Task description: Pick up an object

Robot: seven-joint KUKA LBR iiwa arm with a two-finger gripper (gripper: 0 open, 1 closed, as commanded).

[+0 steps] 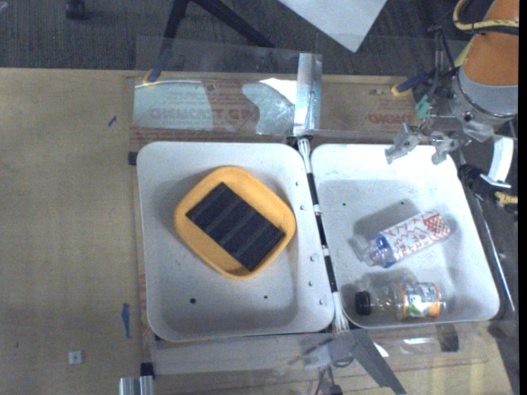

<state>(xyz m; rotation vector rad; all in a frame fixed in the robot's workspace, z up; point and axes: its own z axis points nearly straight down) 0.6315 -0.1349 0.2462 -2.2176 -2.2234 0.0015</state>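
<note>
A yellow-orange pad with a black ribbed panel (235, 231) lies tilted in the left bin (165, 303). In the right bin (346, 171) lie two bottles on their sides: a clear one with a red-and-white label (408, 239) and, nearer the front rim, one with a black cap and an orange-green label (401, 300). My gripper (422, 146) hangs over the right bin's far edge, well behind both bottles. Its two grey fingertips (401, 146) stand apart, open, with nothing between them.
The arm's orange band (494, 23) and cables fill the top right corner. A clear plastic sheet and a metal divider post (306, 97) stand behind the bins. A chair base (177, 2) and white paper lie on the floor beyond the bench.
</note>
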